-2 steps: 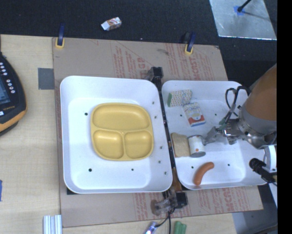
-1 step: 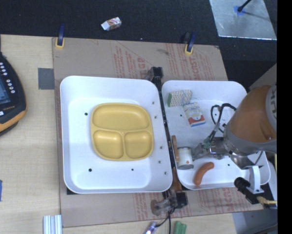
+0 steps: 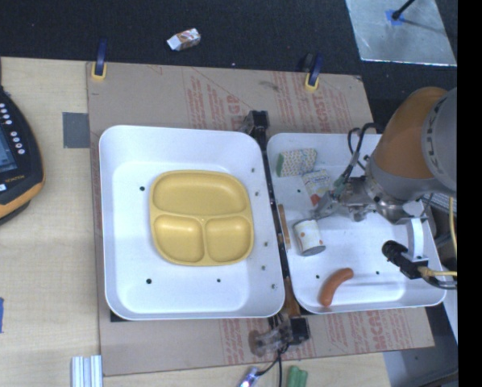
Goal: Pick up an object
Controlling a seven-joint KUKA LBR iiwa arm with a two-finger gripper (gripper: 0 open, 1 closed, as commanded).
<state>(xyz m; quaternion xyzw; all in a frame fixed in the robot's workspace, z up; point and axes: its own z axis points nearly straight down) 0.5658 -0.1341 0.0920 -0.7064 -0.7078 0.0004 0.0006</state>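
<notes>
Grey arm (image 3: 410,147) reaches in low from the right.

— What lies in the right bin (image 3: 362,301)?
— A white cylindrical cup (image 3: 308,237) on its side near the left wall, and a brown sausage (image 3: 335,285), slightly curved, near the front edge, apart from the cup.
— Anything further back?
— A greenish patterned packet (image 3: 297,161) in the far left corner, flat, with a pale wrapper (image 3: 317,185) just in front of it.
— And the left bin (image 3: 128,289)?
— A yellow three-compartment plate (image 3: 201,217), flat in the middle.
</notes>
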